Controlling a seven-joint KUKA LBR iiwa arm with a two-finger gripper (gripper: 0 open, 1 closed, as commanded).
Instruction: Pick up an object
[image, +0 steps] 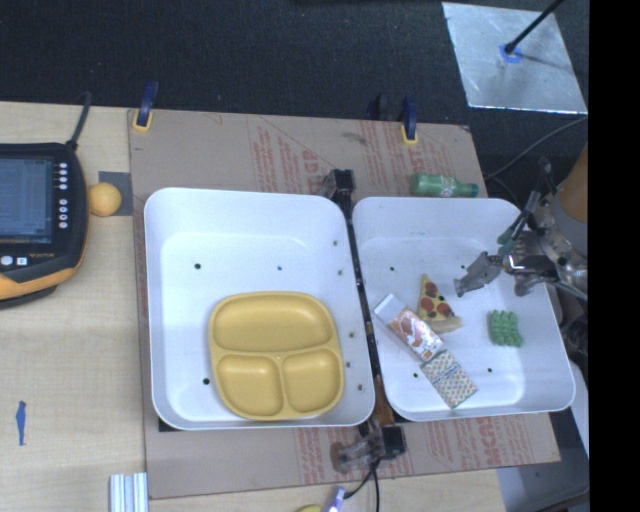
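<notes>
White right bin (400, 225): pincer (478, 275) spread, gripping nothing, near its right edge above the pizza slice (437, 303). No pickup achieved; grasp and lift remain.

I see a pale wooden bench (60, 370) under a brown cardboard sheet (300, 150), held by blue clamps (146, 103) along its far edge. Beyond the cardboard lies dark carpet (250, 50); far right of it, a pale floor patch (515, 55), possibly a mat.

Two white bins (170, 230), one yellow tray (275, 352), three small items (438, 304)
</notes>
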